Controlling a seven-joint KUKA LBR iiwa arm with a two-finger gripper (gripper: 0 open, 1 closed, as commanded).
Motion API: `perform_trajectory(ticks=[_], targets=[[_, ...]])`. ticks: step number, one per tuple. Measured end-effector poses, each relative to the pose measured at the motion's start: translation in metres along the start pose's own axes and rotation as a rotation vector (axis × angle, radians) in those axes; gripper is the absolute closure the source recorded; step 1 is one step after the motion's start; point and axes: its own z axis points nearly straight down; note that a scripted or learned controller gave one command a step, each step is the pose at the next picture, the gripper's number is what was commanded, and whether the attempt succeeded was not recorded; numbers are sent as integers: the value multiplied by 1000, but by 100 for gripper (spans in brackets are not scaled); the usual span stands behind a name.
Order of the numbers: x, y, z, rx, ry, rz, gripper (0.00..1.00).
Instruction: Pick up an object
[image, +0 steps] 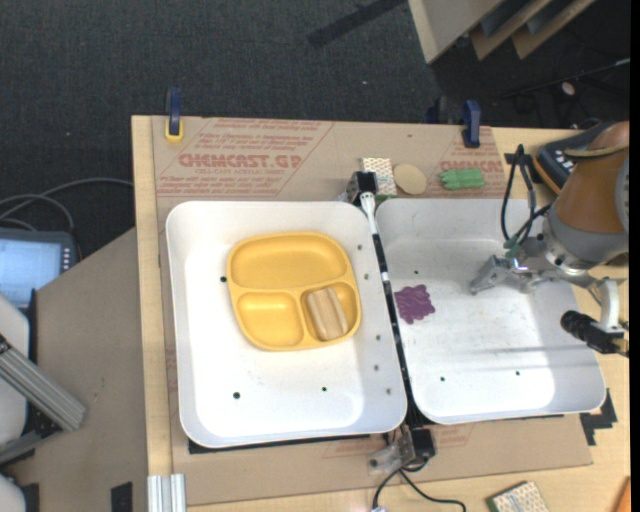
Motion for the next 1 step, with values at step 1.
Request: perform_trajectory(ticks=[1], targets=[[8, 60, -6, -15, -5, -6, 0]])
